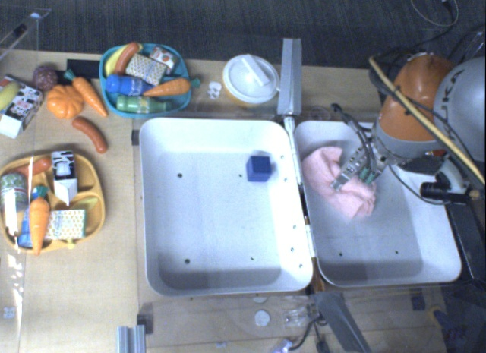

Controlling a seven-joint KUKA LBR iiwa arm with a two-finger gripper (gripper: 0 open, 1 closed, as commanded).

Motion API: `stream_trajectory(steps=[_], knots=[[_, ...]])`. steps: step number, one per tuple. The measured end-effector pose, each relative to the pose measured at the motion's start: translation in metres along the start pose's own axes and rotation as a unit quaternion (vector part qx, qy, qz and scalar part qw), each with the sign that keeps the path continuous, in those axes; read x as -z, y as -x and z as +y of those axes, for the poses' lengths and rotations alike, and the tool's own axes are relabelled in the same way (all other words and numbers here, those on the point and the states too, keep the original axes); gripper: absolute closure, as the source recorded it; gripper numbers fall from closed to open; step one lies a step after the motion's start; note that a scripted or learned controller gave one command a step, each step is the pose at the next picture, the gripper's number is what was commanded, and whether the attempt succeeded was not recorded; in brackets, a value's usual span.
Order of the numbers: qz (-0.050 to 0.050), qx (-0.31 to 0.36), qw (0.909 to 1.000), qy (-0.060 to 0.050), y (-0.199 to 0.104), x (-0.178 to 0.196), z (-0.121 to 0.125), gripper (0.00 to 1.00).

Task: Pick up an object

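A crumpled pink cloth (334,184) lies in the upper left part of the right bin (425,260). My gripper (352,174) reaches in from the right and sits low on the cloth's right side, touching or pressing into it. A small blue cube (259,168) rests alone in the upper right area of the left bin (190,260), well apart from the gripper. The arm's orange band (410,97) and grey wrist hang over the right bin's far right corner.
Left of the bins stand a blue bowl (144,78) and a yellow tray (53,203), both holding toy food; loose toy vegetables (76,101) lie between them. A white-lidded yellow container (251,78) sits behind the left bin. Cables (444,188) trail at the right.
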State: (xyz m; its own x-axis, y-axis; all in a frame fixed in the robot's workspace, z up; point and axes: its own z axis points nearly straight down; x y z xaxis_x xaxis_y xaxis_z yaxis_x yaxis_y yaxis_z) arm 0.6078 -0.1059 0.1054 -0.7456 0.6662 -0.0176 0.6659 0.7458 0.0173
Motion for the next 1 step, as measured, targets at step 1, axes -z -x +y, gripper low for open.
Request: stream_trajectory(steps=[1], knots=[[0.006,-0.044,0.999,-0.006,-0.0064,0.08,0.0647,1.0]])
